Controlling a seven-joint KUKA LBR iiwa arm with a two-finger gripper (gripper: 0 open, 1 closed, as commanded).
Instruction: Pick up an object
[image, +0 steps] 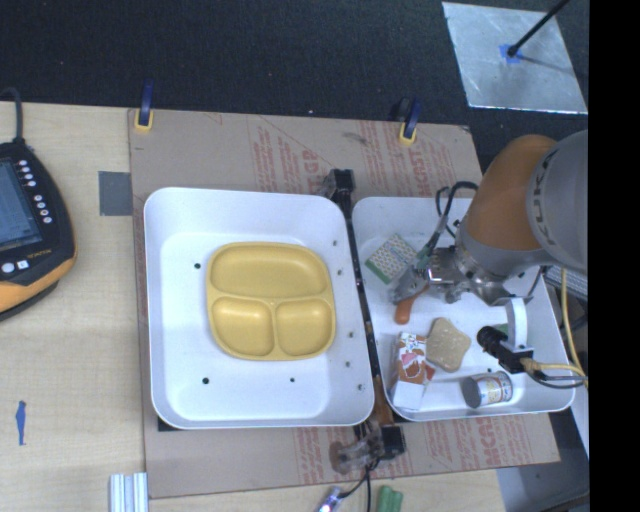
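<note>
Small can (489, 389), carton (411, 362) in right bin (372, 215), yellow tray (270, 300) in left bin (160, 300)

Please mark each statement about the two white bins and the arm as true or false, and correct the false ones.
1. The yellow divided plate lies in the left bin. True.
2. The small can stands upright in the left bin. False: it lies on its side in the right bin.
3. The gripper is over the right bin. True.
4. The plate has two compartments. False: it has three.
5. The tan sponge-like piece lies beside the plate. False: it lies in the right bin.
</note>
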